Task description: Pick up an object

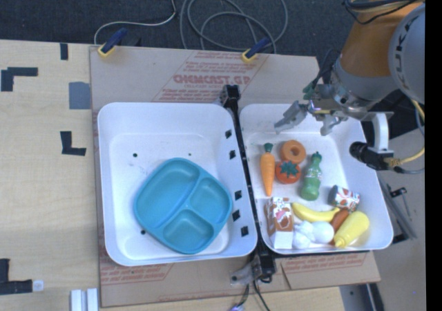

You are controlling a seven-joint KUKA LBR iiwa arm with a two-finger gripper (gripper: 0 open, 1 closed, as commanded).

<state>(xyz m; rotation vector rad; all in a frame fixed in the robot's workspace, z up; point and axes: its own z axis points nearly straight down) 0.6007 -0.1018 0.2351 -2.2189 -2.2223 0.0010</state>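
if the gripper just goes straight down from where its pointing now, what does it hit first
Probably the bare floor of the right bin near its back wall. The gripper hangs open above that end, and the nearest toy, the doughnut, lies a little nearer the camera. Depth is hard to judge from this slanted view.

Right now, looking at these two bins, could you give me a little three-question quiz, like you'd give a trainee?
1. True or false: the blue divided plate lies in the same bin as the toy food.
2. Which lies closest to the divider between the bins: A) the carrot, B) the green bottle, C) the yellow bottle?
3. Fill in: the hand hangs over the ____ bin, as the camera sees it.

Key: 1. False, the plate is alone in the left bin. 2. A. 3. right; it is above the far end, nothing between its fingers.
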